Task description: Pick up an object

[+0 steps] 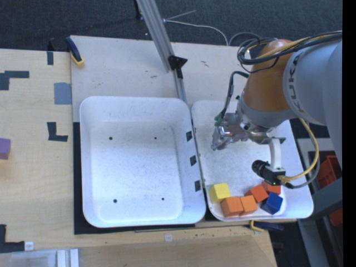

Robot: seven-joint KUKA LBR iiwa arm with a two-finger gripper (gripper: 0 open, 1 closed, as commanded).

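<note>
- The blocks lie nearest the camera, clustered at the near end of the right bin (297, 204): a yellow block (219, 192), two orange blocks (231, 206) (248, 203) touching side by side, a tilted red-orange block (259, 193), and a blue block (272, 203) at the right of the group.
- The yellow block sits just beside the bin's left wall; the blue block rests near the bin's near right corner.
- The end effector (218, 142) hangs over the middle of the right bin, well apart from the block cluster and close to the bin's left wall.
- Whether the end effector is open or closed cannot be told; nothing is visible in its grasp.
- The grey arm (311, 82), with its orange band (267, 88) above the wrist, reaches in from the right, with black and yellow cables looped along it.
- The left bin (89, 166) stands touching the right bin on the worktop (33, 110).
- A purple block (4, 148) lies on the worktop at the far left edge, well apart from both bins.
- A metal rail (158, 29) slants down toward the junction of the two bins.
</note>
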